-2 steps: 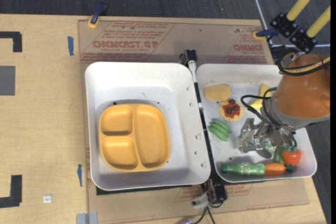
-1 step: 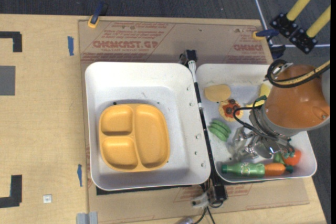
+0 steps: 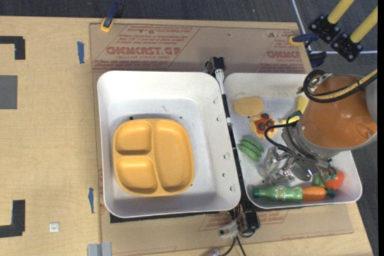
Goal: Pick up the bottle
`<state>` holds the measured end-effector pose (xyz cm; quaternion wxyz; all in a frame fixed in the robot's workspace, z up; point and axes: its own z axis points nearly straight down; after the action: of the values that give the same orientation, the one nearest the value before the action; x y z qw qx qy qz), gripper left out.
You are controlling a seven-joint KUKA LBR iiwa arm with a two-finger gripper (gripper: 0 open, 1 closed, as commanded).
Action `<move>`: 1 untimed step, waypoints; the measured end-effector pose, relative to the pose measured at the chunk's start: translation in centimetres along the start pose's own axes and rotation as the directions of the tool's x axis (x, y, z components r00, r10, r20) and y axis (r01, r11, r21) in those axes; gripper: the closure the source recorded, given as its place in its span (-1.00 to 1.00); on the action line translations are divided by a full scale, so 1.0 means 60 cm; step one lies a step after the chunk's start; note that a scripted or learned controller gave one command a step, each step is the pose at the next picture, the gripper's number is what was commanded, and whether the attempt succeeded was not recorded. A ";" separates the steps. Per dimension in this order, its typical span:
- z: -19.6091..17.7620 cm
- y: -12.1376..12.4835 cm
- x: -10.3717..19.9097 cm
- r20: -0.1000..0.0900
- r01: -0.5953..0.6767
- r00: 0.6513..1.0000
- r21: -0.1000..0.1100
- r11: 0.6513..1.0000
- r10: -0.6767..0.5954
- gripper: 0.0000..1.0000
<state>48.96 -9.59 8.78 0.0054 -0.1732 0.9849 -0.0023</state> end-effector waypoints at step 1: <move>0.000 0.002 -0.008 -0.001 0.119 0.993 -0.001 0.993 -0.119 1.00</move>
<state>49.35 -9.33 8.75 0.0045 -0.2316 0.9728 -0.0023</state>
